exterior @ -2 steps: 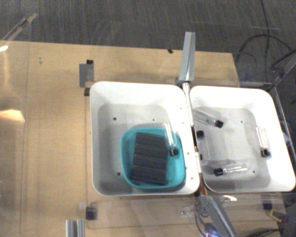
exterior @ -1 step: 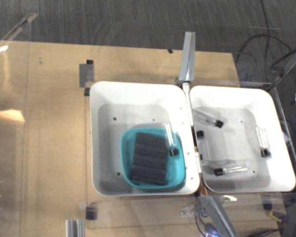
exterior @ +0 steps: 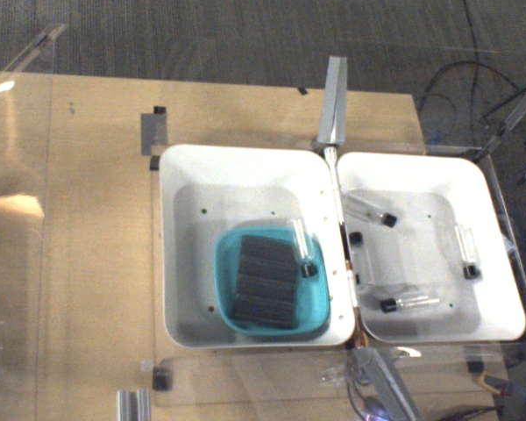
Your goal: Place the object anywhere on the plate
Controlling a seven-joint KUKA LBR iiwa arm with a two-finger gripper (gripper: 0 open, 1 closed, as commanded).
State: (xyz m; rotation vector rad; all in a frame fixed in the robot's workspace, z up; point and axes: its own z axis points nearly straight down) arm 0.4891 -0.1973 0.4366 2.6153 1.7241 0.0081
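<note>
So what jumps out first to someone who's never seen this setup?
The teal plate in the left bin grabs the eye: a dark ribbed block lies on it, with a clear tube resting across its upper right rim. In the right bin three more clear tubes lie scattered, apart from one another.
</note>
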